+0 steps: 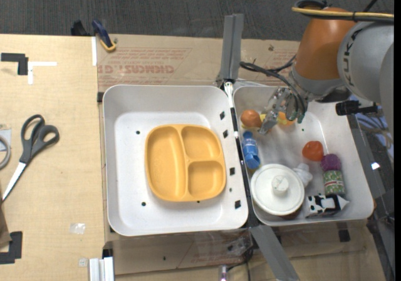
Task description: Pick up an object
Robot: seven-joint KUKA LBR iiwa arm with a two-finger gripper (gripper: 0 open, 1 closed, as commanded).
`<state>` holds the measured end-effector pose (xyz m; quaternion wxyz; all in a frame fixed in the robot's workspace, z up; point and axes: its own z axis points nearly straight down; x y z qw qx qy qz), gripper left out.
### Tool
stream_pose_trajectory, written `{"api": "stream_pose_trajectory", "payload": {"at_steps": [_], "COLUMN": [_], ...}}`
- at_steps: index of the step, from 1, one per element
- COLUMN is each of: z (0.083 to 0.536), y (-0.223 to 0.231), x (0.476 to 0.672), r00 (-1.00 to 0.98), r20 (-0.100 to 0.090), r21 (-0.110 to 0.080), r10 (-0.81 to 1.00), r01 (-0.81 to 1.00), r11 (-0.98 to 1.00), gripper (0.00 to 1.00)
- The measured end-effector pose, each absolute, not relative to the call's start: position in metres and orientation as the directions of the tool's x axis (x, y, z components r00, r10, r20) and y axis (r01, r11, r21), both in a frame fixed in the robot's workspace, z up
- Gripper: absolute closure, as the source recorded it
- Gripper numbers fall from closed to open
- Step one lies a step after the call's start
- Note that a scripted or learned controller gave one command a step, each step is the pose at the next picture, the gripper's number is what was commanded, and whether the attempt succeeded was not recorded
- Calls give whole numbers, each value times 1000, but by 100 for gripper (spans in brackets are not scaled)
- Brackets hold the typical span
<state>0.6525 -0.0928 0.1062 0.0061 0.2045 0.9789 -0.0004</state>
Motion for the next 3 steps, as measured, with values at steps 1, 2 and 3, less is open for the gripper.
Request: {"api": "stream_pose_trajectory", "payload": {"at_steps": [1,2,3], "z": [193,288,226], "y": [-30,-61,-26], "x": [648,635,633], "r00": [-921,-967,-979], "r20": [-5,-5,-3], "r21": [1,0,0], "r10": [390,253,205], "r01": [390,253,205], "r11": [921,968,979], "gripper": [100,100,100]}}
